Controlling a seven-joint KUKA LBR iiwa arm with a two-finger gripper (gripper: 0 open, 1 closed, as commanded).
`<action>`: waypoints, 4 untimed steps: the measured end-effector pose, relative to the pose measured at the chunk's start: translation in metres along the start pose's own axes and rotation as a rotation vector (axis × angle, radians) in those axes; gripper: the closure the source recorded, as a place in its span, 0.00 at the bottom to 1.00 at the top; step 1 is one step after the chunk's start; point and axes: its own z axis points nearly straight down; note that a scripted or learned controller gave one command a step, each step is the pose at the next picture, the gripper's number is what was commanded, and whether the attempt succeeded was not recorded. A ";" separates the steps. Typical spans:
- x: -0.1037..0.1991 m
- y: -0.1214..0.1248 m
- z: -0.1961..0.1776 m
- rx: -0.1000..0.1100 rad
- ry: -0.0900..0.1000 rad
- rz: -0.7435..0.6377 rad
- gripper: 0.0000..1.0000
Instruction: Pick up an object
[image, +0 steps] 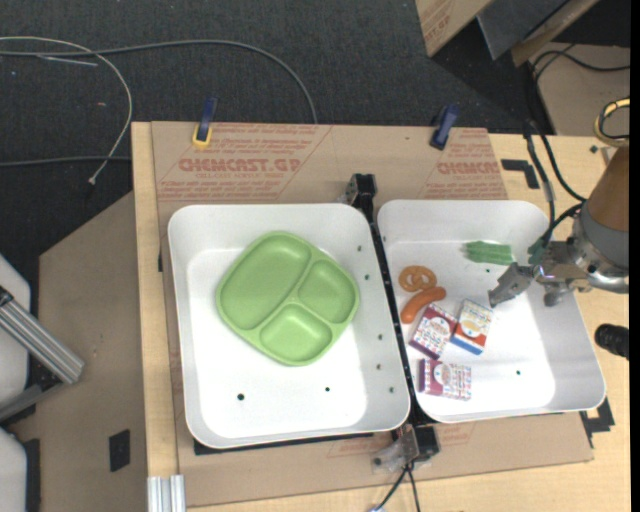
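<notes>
Over the right bin (560, 395) the end effector (512, 284) hangs low at about three o'clock in the scene, reaching in from the right. One grey finger (508, 285) slants down toward the bin floor; I cannot tell from here how far its fingers stand apart, and nothing shows between them.

The loose things lie in the left half of that bin. A green flat piece (487, 253) sits at twelve o'clock from the finger, near it but apart. A small blue, white and red carton (472, 327) lies at seven o'clock from the finger, just beside its tip. Touching the carton's left edge is a purple snack packet (432, 332), and a second packet (445, 379) lies at six o'clock from that. An orange pretzel shape (417, 277) and an orange sausage-like piece (422, 302) rest close to the divider.

The left bin (200, 400) holds a green divided plate (288, 297), tilted cornerwise. Both bins sit on the cardboard-covered desk (250, 160).
</notes>
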 end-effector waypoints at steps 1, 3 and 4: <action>0.000 0.003 -0.007 -0.014 -0.003 -0.004 0.00; 0.004 -0.002 0.079 -0.009 -0.001 -0.003 0.00; 0.005 0.001 0.102 -0.016 0.001 -0.004 0.00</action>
